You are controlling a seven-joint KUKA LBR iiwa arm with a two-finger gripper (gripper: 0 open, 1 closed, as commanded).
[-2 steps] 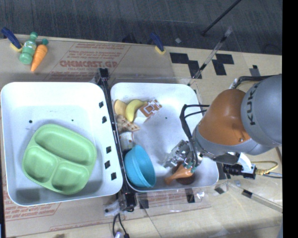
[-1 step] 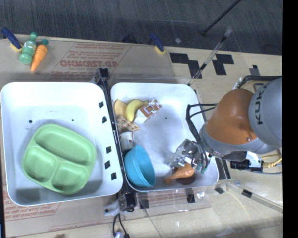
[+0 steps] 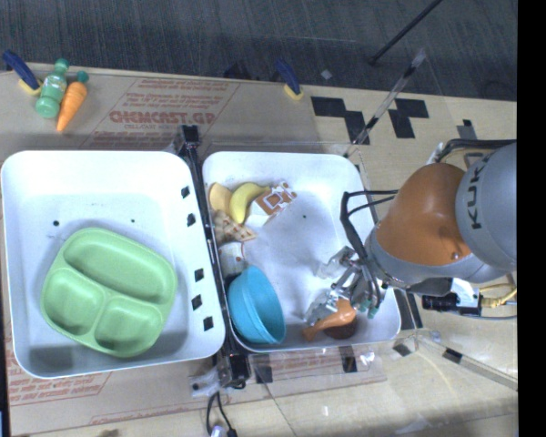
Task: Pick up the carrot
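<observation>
Gripper (image 3: 338, 306) closing in on the carrot (image 3: 332, 318) in the right bin (image 3: 300, 167).

The grey arm (image 3: 432, 221), reaching in from the right, is bending its wrist low over the bin's near right corner, where the orange carrot is lying against the floor close to the front wall. The metal fingers (image 3: 332, 296) are sitting right at the carrot's upper side, seemingly straddling it, though whether they are pinching it or merely resting spread above it cannot be told from this angle. A blue bowl (image 3: 255, 306) is tipped just to the left, and a banana (image 3: 244, 200) is lying well apart at the bin's far side, leaving the approach open. A green divided plate (image 3: 109, 289) is occupying the left bin (image 3: 36, 176).
</observation>
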